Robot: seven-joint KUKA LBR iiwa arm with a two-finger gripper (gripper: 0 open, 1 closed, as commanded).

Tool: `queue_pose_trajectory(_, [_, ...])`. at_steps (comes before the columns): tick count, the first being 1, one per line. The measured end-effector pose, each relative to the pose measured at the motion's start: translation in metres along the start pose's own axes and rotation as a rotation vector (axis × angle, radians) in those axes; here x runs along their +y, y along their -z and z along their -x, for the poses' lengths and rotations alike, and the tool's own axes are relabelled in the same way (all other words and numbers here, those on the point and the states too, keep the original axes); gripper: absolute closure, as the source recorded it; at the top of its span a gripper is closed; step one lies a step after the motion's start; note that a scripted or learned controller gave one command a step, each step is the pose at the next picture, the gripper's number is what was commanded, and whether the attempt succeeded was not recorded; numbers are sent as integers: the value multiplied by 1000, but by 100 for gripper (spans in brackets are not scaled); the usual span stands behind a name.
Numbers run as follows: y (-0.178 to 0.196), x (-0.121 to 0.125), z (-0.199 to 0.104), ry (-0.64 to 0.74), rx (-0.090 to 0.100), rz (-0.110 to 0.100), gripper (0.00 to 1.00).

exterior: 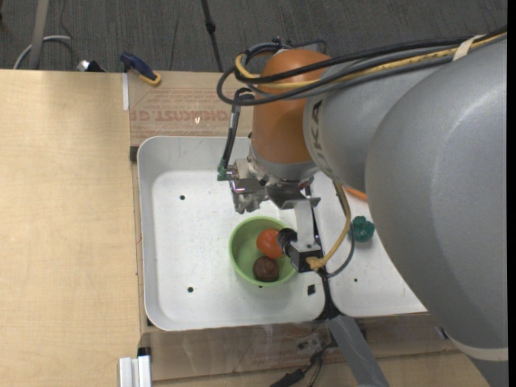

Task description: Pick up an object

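**Arm and gripper.** The arm [435, 160] enters from the right of the camera view and covers most of the right bin [379, 289]. Its orange band [282, 111] stands over the far part of the left bin [185, 240]. The gripper [262, 202] points down, above the far rim of the green bowl [242, 256]. Whether it is open or closed cannot be determined, since the wrist body blocks the line of sight. No item can be seen in its grasp.

**Left bin.** The green bowl sits upright on the bin floor, toward the bin's right edge and nearer to its front edge than to its far edge. It holds two round items:

- an orange ball [268, 243], on the far side of the bowl;
- a brown ball [265, 269], on the near side of the bowl, just beside the orange ball.

The rest of the floor, out to the bin's left edge, is bare white with a few small dark marks.

**Right bin.** A small teal object [364, 230] lies near the bin's left edge, close to the divide between the two bins and just beside the outline of the arm. Beyond it, an orange sliver [355, 193] shows at the arm's edge; what it is cannot be determined.

**Surface.** A pale wooden board [64, 216] lies along the left edge of the left bin. A sheet of cardboard [181, 113] with red print lies beyond the bin's far edge. A blue clamp [139, 66] rests at the cardboard's far left corner.
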State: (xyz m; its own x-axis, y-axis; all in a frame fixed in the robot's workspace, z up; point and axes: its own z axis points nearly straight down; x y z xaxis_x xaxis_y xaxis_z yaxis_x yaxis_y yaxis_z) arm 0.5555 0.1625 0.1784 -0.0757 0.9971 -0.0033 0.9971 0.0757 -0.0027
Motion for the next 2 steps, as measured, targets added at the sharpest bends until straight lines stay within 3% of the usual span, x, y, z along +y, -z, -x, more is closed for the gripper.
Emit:
queue_pose_trajectory(1, [-83,52,-55,-74,0,-3,100])
queue_pose_trajectory(2, [60,-23,-48,163,1,2,100])
